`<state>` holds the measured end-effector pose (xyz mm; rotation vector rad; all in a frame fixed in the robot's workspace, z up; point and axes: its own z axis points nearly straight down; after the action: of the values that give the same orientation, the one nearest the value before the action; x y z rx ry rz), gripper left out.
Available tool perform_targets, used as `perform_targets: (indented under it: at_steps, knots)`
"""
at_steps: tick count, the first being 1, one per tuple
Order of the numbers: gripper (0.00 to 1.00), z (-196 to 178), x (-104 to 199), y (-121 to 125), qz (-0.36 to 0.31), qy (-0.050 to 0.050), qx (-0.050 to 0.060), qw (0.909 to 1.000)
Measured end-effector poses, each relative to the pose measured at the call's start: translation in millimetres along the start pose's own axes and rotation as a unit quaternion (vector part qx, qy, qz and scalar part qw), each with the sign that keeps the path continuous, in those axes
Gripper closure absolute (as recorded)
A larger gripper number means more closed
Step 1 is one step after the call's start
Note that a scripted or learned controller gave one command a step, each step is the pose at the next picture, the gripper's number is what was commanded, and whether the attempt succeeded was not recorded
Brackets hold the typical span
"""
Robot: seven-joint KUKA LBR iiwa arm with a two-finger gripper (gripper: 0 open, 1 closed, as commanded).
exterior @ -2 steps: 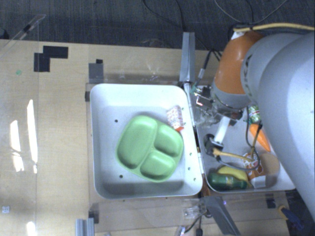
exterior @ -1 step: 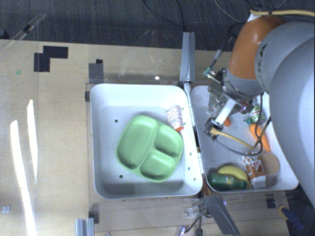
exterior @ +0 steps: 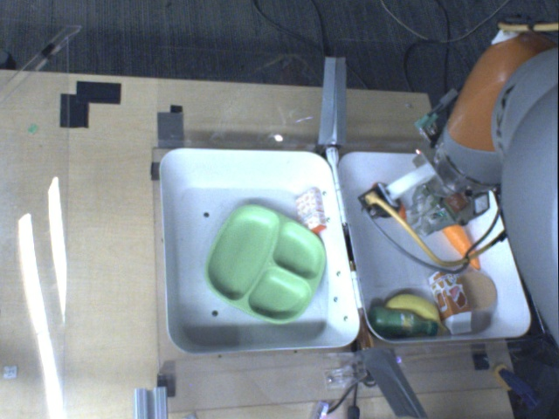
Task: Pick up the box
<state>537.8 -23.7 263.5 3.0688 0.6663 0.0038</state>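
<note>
By the right bin's [exterior: 349, 234] near wall, the box [exterior: 450, 297] leans among the banana [exterior: 410, 303] and bottle [exterior: 403, 323], so a descent could snag those instead, while farther back the gripper [exterior: 434, 206] hovers, closure unclear.

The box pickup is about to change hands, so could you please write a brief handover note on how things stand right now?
Gripper: hangs over the right white bin, upper part; finger state cannot be told, nothing seen held.
Small white box with orange print: lies at the right bin's lower right, beside a yellow banana and dark green bottle.
An orange carrot-like piece lies below the gripper.
Left white bin: light green divided plastic tray and a small wrapped packet.
Done: nothing evident.
Left: reach, grip and lift the box.
</note>
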Motion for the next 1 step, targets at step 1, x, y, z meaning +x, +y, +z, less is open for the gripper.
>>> perform_targets:
  at_steps: [1]
  knots:
    - [1.00, -70.6, -72.4, 39.2, 0.062, 0.002, -0.001, 0.9981]
